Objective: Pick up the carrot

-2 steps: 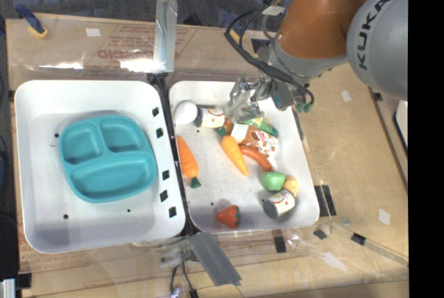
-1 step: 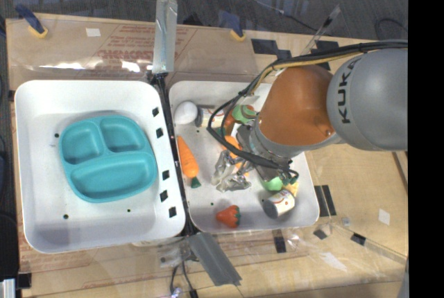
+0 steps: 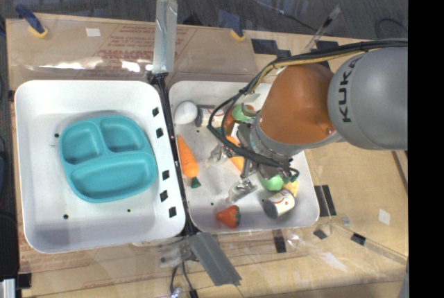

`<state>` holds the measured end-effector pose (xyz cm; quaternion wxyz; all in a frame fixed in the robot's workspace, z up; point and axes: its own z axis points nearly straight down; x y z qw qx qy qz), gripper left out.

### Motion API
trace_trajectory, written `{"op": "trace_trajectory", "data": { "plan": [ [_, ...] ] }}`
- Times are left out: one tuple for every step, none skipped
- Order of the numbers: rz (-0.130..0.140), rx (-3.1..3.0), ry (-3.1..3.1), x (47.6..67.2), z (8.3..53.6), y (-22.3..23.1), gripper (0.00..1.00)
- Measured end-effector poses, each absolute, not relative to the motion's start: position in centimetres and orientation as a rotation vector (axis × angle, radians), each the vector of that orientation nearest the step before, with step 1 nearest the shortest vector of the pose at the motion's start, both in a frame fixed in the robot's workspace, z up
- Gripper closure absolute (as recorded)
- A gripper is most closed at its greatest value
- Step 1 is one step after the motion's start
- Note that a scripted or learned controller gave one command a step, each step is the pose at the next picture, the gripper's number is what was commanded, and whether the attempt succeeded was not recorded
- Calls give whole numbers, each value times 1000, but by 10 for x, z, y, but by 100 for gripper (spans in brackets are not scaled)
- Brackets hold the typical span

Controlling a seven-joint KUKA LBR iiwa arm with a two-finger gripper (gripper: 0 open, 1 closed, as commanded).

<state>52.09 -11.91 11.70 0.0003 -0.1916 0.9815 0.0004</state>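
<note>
In the right bin (image 3: 208,217), the carrot (image 3: 187,159) lies by the left wall; the end effector (image 3: 244,187) hovers nearby, its grip impossible to tell.

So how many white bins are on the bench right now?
2. The left bin holds a teal divided plate; the right bin, touching it, holds the carrot and other toys.

One fixed camera looks down at a slant on my two shallow white plastic bins (image 3: 28,151); I enter from its right
</note>
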Motion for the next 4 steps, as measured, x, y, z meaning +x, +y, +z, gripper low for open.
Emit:
{"op": "trace_trajectory", "data": {
  "plan": [
    [2, -638, 3076, 553, 91, -124, 0],
    [1, -648, 3071, 554, 102, -122, 100],
    [-5, -479, 3091, 500, 262, -56, 100],
    [0, -407, 3116, 573, 230, -65, 100]
  ]
}}
